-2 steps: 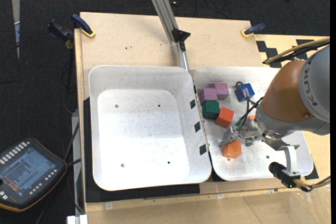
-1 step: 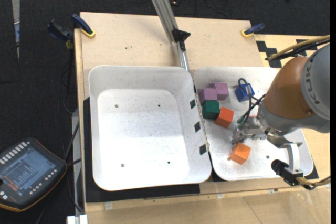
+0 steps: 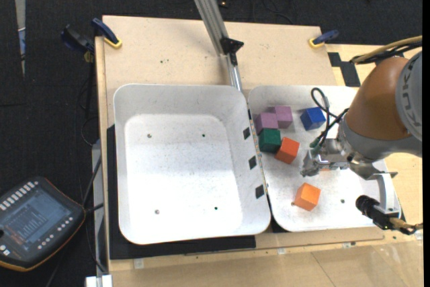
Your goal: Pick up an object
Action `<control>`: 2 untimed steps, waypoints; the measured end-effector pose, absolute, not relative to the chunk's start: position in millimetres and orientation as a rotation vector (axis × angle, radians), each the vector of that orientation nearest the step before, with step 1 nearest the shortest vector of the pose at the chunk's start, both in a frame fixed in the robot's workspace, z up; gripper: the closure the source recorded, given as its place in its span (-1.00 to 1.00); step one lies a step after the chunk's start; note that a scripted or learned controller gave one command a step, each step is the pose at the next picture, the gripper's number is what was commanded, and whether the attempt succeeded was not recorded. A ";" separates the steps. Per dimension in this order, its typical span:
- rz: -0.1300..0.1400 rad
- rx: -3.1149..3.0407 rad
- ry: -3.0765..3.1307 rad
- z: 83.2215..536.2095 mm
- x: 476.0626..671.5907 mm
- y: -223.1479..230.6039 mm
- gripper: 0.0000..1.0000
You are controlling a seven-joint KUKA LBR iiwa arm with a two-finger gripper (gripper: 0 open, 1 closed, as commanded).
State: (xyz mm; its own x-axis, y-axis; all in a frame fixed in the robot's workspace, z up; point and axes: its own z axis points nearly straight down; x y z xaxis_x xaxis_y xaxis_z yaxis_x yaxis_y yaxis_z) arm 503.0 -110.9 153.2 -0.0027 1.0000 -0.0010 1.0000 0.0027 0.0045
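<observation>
The right bin [image 3: 336, 217] holds several small blocks. A purple block [image 3: 275, 118] lies at its back left, with a green cube [image 3: 270, 139] just in front of it. A blue cube [image 3: 312, 117] sits further right. A red-orange block [image 3: 287, 149] lies beside the green cube, and an orange cube [image 3: 308, 196] rests nearer the front. My gripper [image 3: 312, 165] hangs over the bin's middle, between the red-orange block and the orange cube. I see no block held in it.
The left bin [image 3: 134, 111] lies beside the right one. A metal pole [image 3: 208, 3] slants down from the back to the bins' shared edge. Blue clamps [image 3: 104, 30] grip the board's back corners. A teach pendant [image 3: 33, 218] lies at the front left.
</observation>
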 end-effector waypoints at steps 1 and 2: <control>0.005 2.214 2.222 197.2 508.5 -106.6 1.00; 0.007 2.213 2.220 260.7 508.2 -107.3 1.00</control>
State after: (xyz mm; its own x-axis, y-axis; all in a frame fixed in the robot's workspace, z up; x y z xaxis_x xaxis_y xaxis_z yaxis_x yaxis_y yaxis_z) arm 508.2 -107.3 260.7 -0.0033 1.0000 -0.0021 1.0000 0.0033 0.0084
